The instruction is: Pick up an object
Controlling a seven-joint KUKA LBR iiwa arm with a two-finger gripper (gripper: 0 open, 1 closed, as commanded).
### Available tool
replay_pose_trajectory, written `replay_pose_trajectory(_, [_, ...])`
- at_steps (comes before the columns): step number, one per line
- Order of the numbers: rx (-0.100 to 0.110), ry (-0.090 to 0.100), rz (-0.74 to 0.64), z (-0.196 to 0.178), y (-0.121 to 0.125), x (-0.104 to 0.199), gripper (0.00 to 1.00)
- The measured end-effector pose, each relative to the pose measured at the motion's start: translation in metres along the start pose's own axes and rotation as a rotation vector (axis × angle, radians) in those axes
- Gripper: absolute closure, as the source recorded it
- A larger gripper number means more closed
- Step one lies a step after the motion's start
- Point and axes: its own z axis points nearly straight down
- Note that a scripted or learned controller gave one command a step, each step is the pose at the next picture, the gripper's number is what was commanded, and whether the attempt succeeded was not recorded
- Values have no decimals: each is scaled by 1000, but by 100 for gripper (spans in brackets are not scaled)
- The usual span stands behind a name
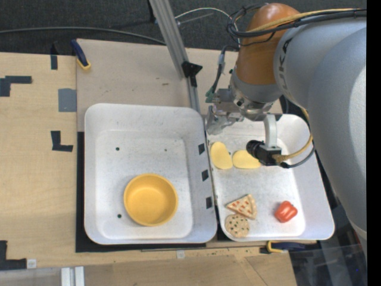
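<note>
Claw (219, 123) hovers pre-grasp, finger state untellable; next move: descend onto yellow chip (221, 155) just below it.

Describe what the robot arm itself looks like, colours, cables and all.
The arm is a bulky, rounded grey body with a glossy orange band above the wrist. Thin cables loop over the orange section. Below sits a metallic grey wrist block leading to the gripper, with a black fitting and a yellowish cable beside it.

Two white bins (95, 124), one yellow bowl (150, 199), two yellow chips (221, 156), one pizza slice (242, 207), one cookie (237, 225), one red pepper (286, 211)
</note>
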Motion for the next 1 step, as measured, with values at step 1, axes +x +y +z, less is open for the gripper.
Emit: replay_pose_trajectory(1, [0, 0, -1, 10, 29, 48, 100])
